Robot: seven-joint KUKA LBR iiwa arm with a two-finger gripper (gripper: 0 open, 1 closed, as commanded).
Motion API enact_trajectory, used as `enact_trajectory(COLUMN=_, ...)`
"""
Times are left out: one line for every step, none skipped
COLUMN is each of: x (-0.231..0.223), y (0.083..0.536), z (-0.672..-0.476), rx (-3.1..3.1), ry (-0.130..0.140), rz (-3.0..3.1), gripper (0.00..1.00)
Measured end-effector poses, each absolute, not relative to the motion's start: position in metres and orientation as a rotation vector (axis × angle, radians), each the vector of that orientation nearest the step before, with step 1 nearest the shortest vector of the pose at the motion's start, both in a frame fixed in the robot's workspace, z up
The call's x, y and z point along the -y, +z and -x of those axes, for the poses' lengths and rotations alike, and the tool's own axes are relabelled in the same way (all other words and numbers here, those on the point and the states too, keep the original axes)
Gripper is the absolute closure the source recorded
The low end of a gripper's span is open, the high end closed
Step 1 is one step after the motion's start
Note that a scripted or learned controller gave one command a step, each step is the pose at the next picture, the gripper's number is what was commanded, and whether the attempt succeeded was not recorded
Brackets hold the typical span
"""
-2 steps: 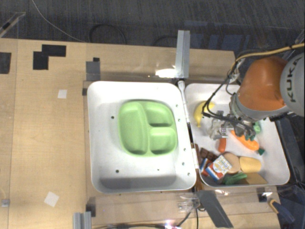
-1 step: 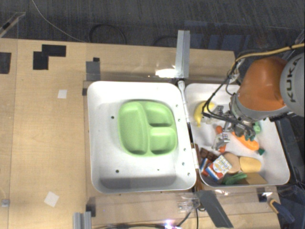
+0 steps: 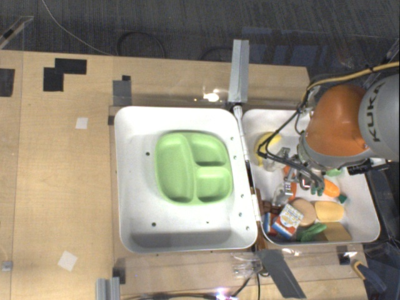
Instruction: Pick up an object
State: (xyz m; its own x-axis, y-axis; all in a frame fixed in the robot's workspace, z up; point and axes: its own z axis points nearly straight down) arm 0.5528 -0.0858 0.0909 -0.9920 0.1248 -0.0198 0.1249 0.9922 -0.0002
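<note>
The arm [image 3: 340, 120] bends down over the right bin [image 3: 374, 220]. Its pincer [image 3: 299, 181] hangs just above the toys [image 3: 306, 216]. The carrot [image 3: 330, 188] beside it lies sideways. I cannot tell its grip.

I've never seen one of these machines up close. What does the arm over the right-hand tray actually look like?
The arm is grey and rounded, with dark KUKA lettering and a bulbous glossy orange band above the wrist. Thin yellow and black cables loop beside it. Its metal gripper is small and dark, with bits of red wiring.
</note>
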Motion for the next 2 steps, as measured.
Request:
enact_trajectory(x=0.085, y=0.106, z=-0.558, rx=-3.1, ry=-0.003, rz=-0.186, gripper=1.0)
enact_trajectory(x=0.083, y=0.237, z=-0.643, rx=-3.115, ry=0.0, rz=-0.191, gripper=1.0)
